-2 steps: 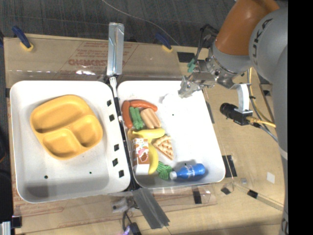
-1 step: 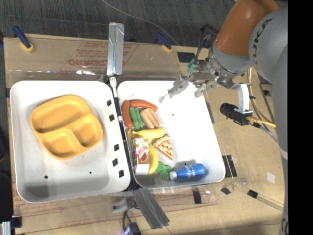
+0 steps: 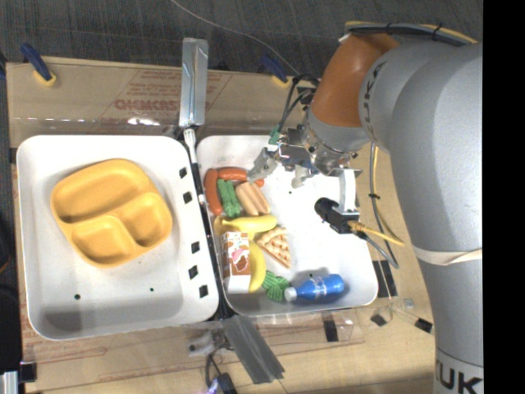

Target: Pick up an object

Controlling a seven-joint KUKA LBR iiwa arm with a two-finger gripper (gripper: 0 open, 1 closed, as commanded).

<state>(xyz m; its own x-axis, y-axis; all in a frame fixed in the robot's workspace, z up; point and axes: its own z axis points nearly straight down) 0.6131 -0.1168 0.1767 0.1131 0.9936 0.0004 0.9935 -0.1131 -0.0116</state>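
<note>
The arm (image 3: 410,121) reached over the right bin (image 3: 361,277), its gripper (image 3: 275,161) hovering above the hotdog (image 3: 251,195); whether it was parted, I couldn't tell. This looked like the approach step; next it must descend squarely onto the hotdog.

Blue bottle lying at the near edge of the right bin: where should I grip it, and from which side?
Judging by its pose, grip the blue plastic bottle across its middle, coming straight down from above. It lies on its side, long axis running left to right, so the fingers should close front to back. The green toy crowds its left end, and the white bin's near wall sits close, so clearance there looks tight.
</note>
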